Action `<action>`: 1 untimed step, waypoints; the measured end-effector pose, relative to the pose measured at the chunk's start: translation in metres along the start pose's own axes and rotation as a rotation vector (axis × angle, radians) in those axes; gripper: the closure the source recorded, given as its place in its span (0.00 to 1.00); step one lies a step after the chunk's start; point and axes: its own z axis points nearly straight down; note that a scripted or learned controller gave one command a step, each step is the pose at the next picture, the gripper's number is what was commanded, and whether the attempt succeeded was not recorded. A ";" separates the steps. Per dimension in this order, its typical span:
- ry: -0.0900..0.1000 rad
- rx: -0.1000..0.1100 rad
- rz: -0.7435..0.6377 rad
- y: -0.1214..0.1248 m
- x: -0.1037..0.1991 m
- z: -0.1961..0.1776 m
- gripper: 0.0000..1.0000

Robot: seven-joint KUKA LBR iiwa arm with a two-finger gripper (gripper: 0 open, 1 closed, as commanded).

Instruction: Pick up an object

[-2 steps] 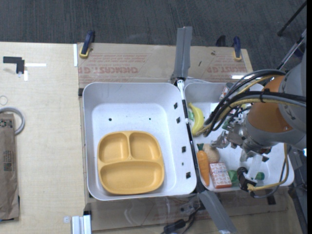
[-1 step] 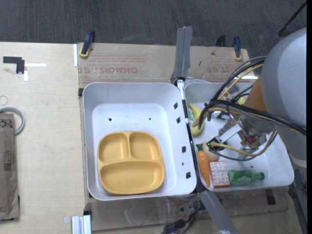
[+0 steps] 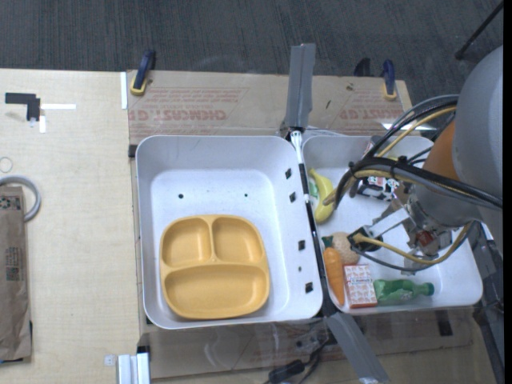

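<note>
A brown paper bag (image 3: 14,270) lies at the far left edge of the bench, at about nine o'clock from the bins. The left bin (image 3: 160,166) comes next; a yellow divided plate (image 3: 214,266) rests on its floor toward six o'clock, with two small compartments at its twelve o'clock side and one long compartment below them. A grey divider (image 3: 301,86) rises between the two bins at twelve o'clock.

In the right bin (image 3: 472,290), a banana (image 3: 322,192) lies against the left wall at about ten o'clock. Below it, near seven o'clock, a carrot (image 3: 333,275) lies along the same wall, with a small tan roundish piece (image 3: 345,245) just above it. A red and white carton (image 3: 360,286) sits just beside the carrot at six o'clock, and a green bottle (image 3: 402,290) lies on its side to the carton's three o'clock, touching or nearly touching it.

The arm (image 3: 480,126) reaches in from three o'clock, wrapped in black and yellow cables. The gripper (image 3: 422,237) hangs over the middle of the right bin, above the green bottle and apart from it. I cannot tell whether it is apart or together; cables and fittings hide it, and nothing shows between its tips.
</note>
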 end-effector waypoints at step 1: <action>0.000 -0.001 0.161 -0.066 0.003 -0.063 0.00</action>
